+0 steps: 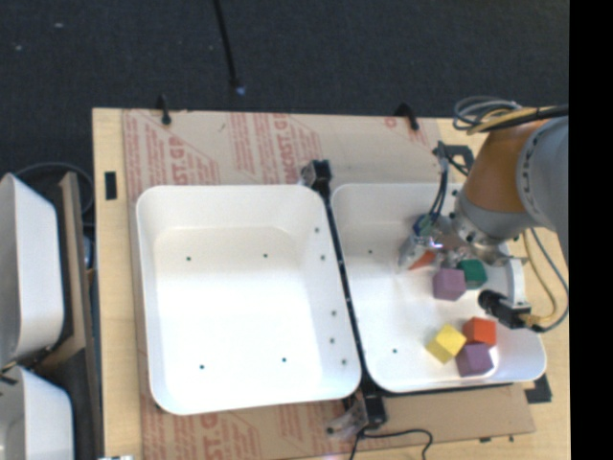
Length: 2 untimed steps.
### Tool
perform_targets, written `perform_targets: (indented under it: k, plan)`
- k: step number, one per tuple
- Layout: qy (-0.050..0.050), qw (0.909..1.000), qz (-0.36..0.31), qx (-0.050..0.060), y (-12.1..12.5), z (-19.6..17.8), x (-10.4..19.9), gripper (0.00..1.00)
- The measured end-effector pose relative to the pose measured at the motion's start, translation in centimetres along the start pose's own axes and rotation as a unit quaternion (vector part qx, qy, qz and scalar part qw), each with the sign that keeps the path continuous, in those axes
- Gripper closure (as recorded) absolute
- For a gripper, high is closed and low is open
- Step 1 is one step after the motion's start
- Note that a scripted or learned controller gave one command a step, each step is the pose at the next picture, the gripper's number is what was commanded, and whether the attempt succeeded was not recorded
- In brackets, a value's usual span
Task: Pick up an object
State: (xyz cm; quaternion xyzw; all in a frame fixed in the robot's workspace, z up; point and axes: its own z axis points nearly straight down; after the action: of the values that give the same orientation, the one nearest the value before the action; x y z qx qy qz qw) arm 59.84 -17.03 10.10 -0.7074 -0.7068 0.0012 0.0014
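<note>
My gripper point(419, 251) hangs low over the upper middle of the right bin point(383, 218), below the grey and orange arm point(503, 175). A small red-orange piece point(422, 263) shows right at its tip; whether it is held I cannot make out. Just right of and below the tip lie a purple cube point(447, 284) and a green block point(472, 273), close together. Near the bin's front right corner sit a yellow cube point(443, 343), an orange cube point(481, 331) and a second purple cube point(474, 358), bunched together.
The left bin point(172, 228) lies beside the right one, parted by a shared rim point(337, 266). Cables point(536, 305) loop off the wrist over the right bin's right edge. A white unit point(29, 257) stands at the far left.
</note>
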Motion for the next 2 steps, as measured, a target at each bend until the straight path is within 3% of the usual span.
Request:
perform_targets:
  k: [1,2]
  plan:
    - [0.000,1.0000,0.001,-0.003,0.1,-1.4,-0.1,1.00]
    - [-0.001,1.0000,0.000,-0.004,0.4,-5.6,-0.3,1.00]
